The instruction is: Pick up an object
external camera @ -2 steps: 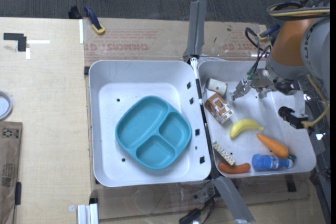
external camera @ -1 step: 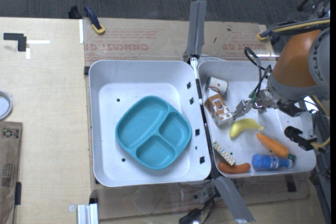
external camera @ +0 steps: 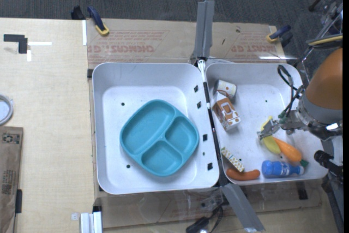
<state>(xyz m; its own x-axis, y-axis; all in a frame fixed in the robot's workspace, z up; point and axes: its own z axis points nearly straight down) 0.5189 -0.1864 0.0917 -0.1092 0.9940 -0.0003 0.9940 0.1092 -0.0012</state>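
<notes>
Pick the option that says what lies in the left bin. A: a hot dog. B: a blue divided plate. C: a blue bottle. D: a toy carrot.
B: the blue divided plate lies alone on the floor of the left bin, while the blue bottle, toy carrot and hot dog all lie in the right bin.
</notes>
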